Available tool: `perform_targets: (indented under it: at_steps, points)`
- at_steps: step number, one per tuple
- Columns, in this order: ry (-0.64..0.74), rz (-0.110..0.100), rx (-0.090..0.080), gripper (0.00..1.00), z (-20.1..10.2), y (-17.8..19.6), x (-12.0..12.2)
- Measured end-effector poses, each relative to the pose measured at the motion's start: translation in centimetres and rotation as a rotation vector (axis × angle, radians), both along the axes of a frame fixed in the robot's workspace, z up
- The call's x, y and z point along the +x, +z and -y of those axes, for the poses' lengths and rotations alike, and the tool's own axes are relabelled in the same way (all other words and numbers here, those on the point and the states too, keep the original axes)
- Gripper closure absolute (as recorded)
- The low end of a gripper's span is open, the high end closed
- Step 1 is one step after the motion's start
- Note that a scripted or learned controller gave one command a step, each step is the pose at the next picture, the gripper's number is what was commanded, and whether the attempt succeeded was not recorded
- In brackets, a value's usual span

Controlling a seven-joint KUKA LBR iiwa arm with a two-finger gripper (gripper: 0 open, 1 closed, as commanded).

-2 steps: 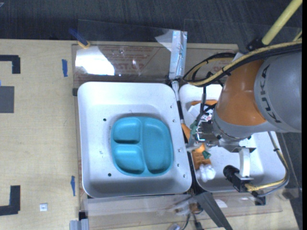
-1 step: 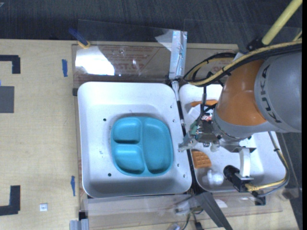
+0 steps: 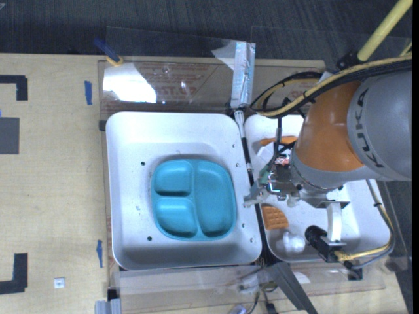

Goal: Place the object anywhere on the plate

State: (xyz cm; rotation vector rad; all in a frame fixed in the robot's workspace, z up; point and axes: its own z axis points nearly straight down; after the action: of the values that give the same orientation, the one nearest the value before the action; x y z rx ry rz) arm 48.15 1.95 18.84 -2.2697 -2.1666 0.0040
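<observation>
A blue divided plate [image 3: 194, 197] lies in the left white bin [image 3: 124, 175]. My gripper [image 3: 271, 192] hangs over the left side of the right bin [image 3: 373, 221], close to the wall between the two bins. Just below it in the view lies an orange waffle-textured object [image 3: 275, 218]. A small white object [image 3: 292, 243] rests near that bin's front edge. Part of another orange object [image 3: 266, 140] shows behind the gripper, toward the back of the right bin. The arm hides most of the right bin.
The grey and orange arm [image 3: 340, 136] spans the right bin from the right. A clear plastic sheet [image 3: 177, 80] stands behind the left bin. Wooden bench [image 3: 46, 195] lies to the left.
</observation>
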Motion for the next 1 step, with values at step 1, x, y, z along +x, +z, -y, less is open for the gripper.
perform_targets:
  at_steps: [1]
  points:
    - [0.0,0.0,0.0,0.0,0.0,0.0,0.0]
